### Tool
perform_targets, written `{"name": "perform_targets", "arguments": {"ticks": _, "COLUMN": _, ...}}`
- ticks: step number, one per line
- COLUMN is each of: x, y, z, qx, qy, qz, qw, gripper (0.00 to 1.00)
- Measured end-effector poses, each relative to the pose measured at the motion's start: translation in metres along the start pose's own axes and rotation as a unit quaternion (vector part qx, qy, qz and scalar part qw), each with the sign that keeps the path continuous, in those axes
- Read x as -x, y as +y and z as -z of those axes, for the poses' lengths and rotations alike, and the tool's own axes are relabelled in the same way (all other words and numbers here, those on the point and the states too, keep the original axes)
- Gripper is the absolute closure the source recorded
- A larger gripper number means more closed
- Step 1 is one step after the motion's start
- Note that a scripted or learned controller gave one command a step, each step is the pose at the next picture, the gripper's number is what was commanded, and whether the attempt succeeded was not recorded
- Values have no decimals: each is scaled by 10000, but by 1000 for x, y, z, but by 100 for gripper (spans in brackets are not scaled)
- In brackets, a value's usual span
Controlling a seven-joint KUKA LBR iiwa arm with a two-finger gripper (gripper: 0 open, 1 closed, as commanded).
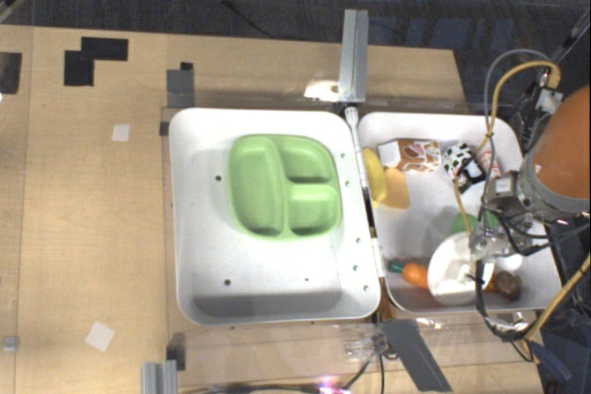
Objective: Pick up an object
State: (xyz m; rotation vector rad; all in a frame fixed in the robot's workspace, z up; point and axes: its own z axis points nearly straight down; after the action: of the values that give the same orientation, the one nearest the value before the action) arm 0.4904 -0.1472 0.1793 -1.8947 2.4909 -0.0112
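Camera view, from above at a slant. Two white bins side by side: left bin (pixel 199 291) with a green divided tray (pixel 282 185), right bin (pixel 420 302) crowded. Gripper (pixel 482 246) low over the near right part of the right bin, among cables; state of the pincer impossible to tell here, nothing visibly held.

Directly beside it, a white cup-like object (pixel 452 272), probably the nearest candidate. Probably light, stiff and smooth, so likely slippery; best taken across the rim or a thin wall, not around the whole body. Just beside it a small orange piece (pixel 416 274) and a brown round thing (pixel 507 284). Farther back a yellow object (pixel 386 183), a printed packet (pixel 418 154) and a black-and-white item (pixel 464 161).

Little free room: near wall and right wall both close, neighbours touching or almost. More bare floor in the middle of the right bin.
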Motion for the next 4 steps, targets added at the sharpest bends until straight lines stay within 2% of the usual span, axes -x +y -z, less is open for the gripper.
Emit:
{"name": "perform_targets", "arguments": {"ticks": 1, "x": -28, "y": -49, "z": -28, "qx": -27, "qy": -1, "qz": 1574, "qw": 9875, "gripper": 100}}
{"name": "perform_targets", "arguments": {"ticks": 2, "x": 67, "y": -96, "z": 59, "qx": -7, "qy": -12, "qz": 1890, "qw": 9820, "gripper": 100}}
{"name": "perform_targets", "arguments": {"ticks": 3, "x": 10, "y": -85, "z": -17, "qx": 45, "qy": -16, "qz": 4103, "qw": 9119, "gripper": 100}}
{"name": "perform_targets", "arguments": {"ticks": 4, "x": -6, "y": -138, "z": -16, "qx": 48, "qy": -36, "qz": 5346, "qw": 8451, "gripper": 100}}
